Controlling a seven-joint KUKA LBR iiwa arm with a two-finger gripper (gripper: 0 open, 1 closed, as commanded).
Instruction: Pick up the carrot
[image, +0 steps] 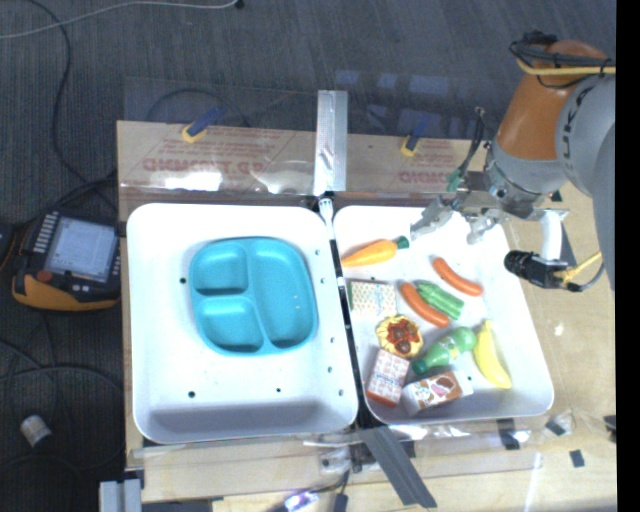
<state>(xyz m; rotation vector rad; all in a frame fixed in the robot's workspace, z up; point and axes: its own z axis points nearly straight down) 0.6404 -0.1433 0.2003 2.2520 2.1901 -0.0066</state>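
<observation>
Orange carrot: smooth tapered plastic carrot (370, 252) lay in the right white bin (520, 330), near its back-left corner.
Axis: nearly level, green stem end pointing right toward the gripper, tip pointing left.
Gripper: metal two-finger gripper (455, 222) hovered just right of the carrot, fingers spread, grasping nothing.
Neighbours: glossy sausage (457, 276) lay right of the carrot.
</observation>
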